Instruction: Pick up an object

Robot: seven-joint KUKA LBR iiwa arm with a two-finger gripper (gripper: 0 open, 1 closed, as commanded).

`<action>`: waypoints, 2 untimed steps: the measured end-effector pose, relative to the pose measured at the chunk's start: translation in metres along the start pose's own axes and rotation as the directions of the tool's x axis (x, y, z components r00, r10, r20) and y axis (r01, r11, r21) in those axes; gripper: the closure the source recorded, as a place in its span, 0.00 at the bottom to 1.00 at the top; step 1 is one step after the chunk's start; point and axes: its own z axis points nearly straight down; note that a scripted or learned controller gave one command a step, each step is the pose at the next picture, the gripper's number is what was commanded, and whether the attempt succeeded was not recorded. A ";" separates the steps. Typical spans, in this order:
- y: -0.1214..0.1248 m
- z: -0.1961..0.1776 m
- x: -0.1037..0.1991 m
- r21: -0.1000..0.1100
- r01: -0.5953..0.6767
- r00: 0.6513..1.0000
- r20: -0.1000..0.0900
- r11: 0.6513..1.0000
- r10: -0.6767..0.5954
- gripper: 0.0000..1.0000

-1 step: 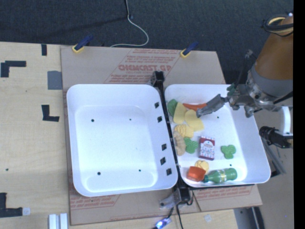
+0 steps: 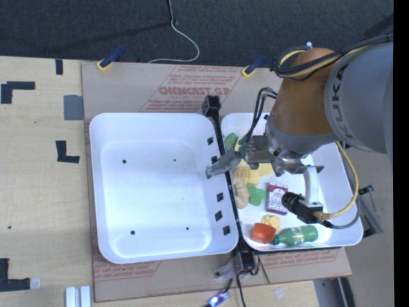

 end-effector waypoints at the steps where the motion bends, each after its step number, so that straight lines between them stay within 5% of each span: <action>1: 0.050 -0.201 0.016 -0.023 -0.008 1.000 0.005 1.000 0.008 0.00; 2: 0.048 -0.203 0.015 -0.007 -0.011 1.000 0.007 1.000 0.011 1.00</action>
